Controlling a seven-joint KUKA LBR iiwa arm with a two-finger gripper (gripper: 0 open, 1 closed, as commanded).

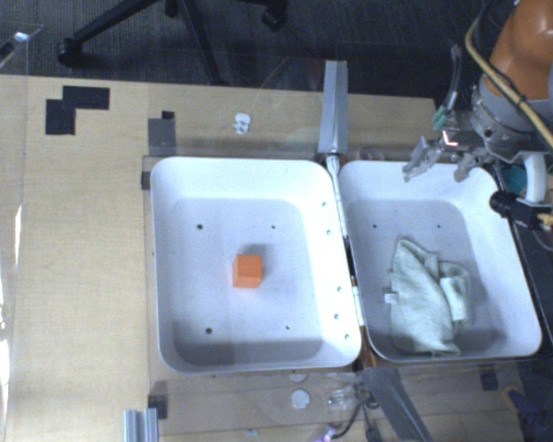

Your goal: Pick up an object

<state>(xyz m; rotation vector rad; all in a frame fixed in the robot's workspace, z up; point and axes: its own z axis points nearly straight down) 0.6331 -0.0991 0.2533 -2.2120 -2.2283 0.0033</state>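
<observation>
Currently: gripper [440,161], fingers spread and holding nothing, above right bin [511,247] rim, apparently staged for crumpled cloth [428,297]; orange cube [248,271] in left bin [180,247].

Two bins sit side by side on the table [83,274]. A block [248,271] lies mid-frame in the left bin [180,187]; a cloth [428,295] lies lower right in the right bin [373,187].
</observation>
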